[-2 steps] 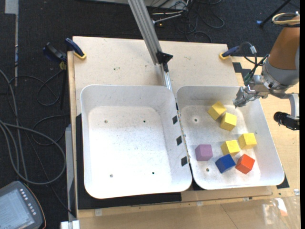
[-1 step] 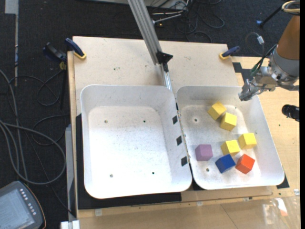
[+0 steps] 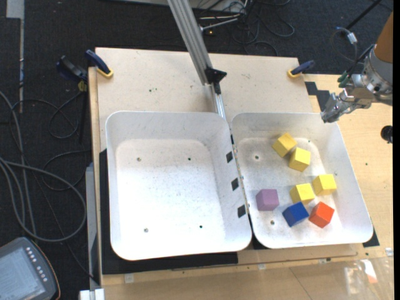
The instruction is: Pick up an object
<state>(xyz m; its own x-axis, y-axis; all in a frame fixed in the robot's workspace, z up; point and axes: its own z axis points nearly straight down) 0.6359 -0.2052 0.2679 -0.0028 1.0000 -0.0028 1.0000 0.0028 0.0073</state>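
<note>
Seven blocks: small cubes, all lying in the right bin (image 3: 350, 167), toward the right half of the frame.
Yellow pair: two yellow cubes (image 3: 284, 145) and (image 3: 300, 159) touching each other in the upper middle of that bin.
Lower cluster: a yellow cube (image 3: 324, 184) just beside another yellow cube (image 3: 303, 192); below them a blue cube (image 3: 295, 214) touching an orange-red cube (image 3: 321, 214).
Loner: the purple cube (image 3: 267, 199) sits apart from the rest, at the lower left of the right bin, near the divide between the bins.
Left bin (image 3: 119, 167): white and speckled, in the frame's lower left and centre.
Gripper (image 3: 331, 109): at the upper right of the frame, over the far right rim of the right bin, well apart from every cube and holding nothing.
Jaws: cannot tell whether spread or closed; the tip is too small and blurred.
Handling, as a guess: the cubes look light, stiff and not fragile, probably foam or painted wood, with flat faces that should not slip much.
Where to grip: two opposite flat side faces, fingers square to them.
Best candidate: the purple cube, since it has free space on all sides; the touching pairs leave little room for a finger between them.
Risk: a skewed approach could nudge a cube aside or catch a neighbour.
</note>
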